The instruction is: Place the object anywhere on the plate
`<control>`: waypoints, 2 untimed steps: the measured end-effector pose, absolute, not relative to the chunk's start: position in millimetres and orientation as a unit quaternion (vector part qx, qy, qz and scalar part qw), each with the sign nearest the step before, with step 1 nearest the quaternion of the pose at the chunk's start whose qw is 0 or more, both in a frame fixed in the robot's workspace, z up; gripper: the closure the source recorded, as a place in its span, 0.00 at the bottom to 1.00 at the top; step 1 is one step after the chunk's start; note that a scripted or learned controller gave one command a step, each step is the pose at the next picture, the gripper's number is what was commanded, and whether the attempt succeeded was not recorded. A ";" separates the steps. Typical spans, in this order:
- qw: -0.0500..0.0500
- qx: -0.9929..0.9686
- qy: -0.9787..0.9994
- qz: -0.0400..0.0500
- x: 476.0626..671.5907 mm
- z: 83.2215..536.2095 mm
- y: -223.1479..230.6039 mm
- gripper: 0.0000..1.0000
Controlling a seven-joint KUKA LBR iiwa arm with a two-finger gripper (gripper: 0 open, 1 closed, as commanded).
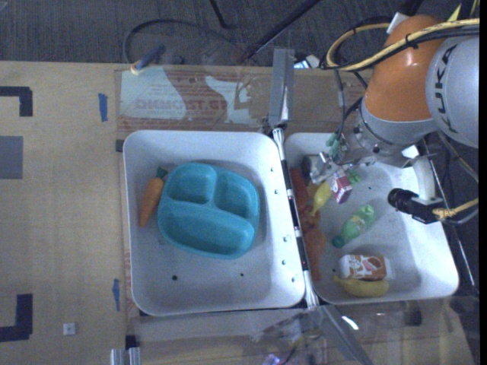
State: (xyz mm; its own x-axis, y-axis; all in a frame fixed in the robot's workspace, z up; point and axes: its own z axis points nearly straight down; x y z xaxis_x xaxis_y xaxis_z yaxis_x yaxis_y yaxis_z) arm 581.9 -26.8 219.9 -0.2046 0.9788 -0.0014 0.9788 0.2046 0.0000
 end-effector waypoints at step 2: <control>-0.001 0.589 0.808 0.000 591.9 199.6 43.8 1.00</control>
